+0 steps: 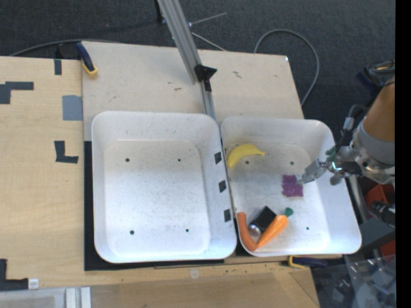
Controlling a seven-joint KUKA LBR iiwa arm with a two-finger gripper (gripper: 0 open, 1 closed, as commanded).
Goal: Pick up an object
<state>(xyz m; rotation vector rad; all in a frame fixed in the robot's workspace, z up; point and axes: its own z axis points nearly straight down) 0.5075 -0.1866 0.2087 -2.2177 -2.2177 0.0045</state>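
The right bin (321, 133) holds a yellow banana (245, 153) near its back left. A small purple piece (292, 185) lies right of the middle. At the front lie a black block (262, 219), an orange carrot (273, 229), a curved orange piece (243, 234) and a tiny green bit (288, 212). My gripper (316, 171) hangs over the bin's right side, just right of and slightly above the purple piece. Nothing shows in its grasp.
The left bin (103, 191) sits flush against the right one. A metal post (186, 40) slants across the bench behind the bins. A cable (302, 47) loops at the back right, and the grey arm (376, 133) comes in from the right.
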